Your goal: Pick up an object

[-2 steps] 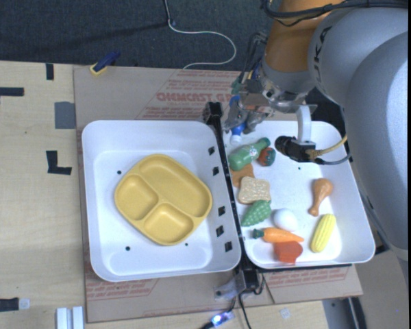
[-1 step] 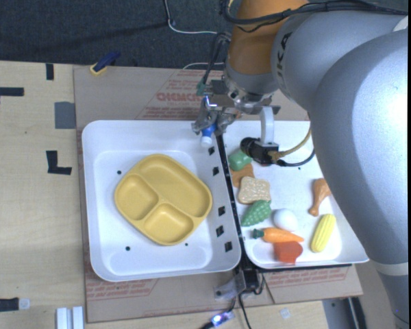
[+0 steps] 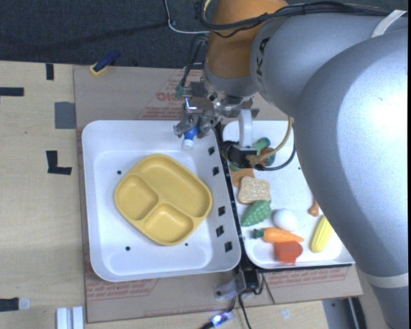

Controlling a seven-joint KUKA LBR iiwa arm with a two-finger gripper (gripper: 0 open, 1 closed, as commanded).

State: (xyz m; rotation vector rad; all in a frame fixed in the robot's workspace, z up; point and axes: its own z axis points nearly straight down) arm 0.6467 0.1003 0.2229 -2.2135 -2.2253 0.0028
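My gripper point(image 3: 194, 129) hangs over the back right corner of the left bin point(image 3: 99, 184), pointing down from the orange wrist. A small blue and white object point(image 3: 189, 140) sits between its fingertips and pokes out just below them, so the gripper is shut on it. A yellow three-compartment plate point(image 3: 162, 197) lies in the middle of the left bin, in front of and below the gripper. The right bin point(image 3: 298, 258) holds toy food: a bread slice point(image 3: 253, 190), a green vegetable point(image 3: 257, 212), a white egg point(image 3: 285, 218), a carrot point(image 3: 282, 236) and a corn cob point(image 3: 321, 233).
The big grey arm covers the right side of the view and part of the right bin. The divider between the bins point(image 3: 221, 197) runs just right of the gripper. A cable loops by a green and orange toy point(image 3: 262, 149) at the back of the right bin.
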